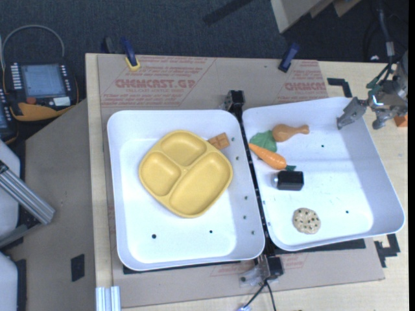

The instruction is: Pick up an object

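1. The jaws [364, 113] hung at the upper right corner of the right bin [363, 193], over its rim, at the far right of the camera view.
2. The 2 fingers stood spread apart, 1 grey finger [350, 111] angled down toward the bin floor, and nothing sat between them.
3. The right bin held 4 candidate objects, all lying toward its left half and well apart from the jaws.
4. A toy drumstick [289, 132] lay near the bin's upper left, its thin end pointing right.
5. A toy carrot [268, 155] with a green leafy top [262, 139] lay just below the drumstick, tilted down to the right.
6. A small black block [289, 180] sat just below the carrot's tip, near but not clearly touching it.
7. A round cookie [306, 221] with dark chips lay near the bin's front edge, apart from the block.
8. The left bin [130, 225] carried a yellow divided plate [185, 173] with 3 compartments, set toward the bin's upper middle.
9. A small brown block [219, 140] touched the plate's upper right edge.
10. Both bins rested side by side on the bench [194, 76], their inner rims meeting at the centre.
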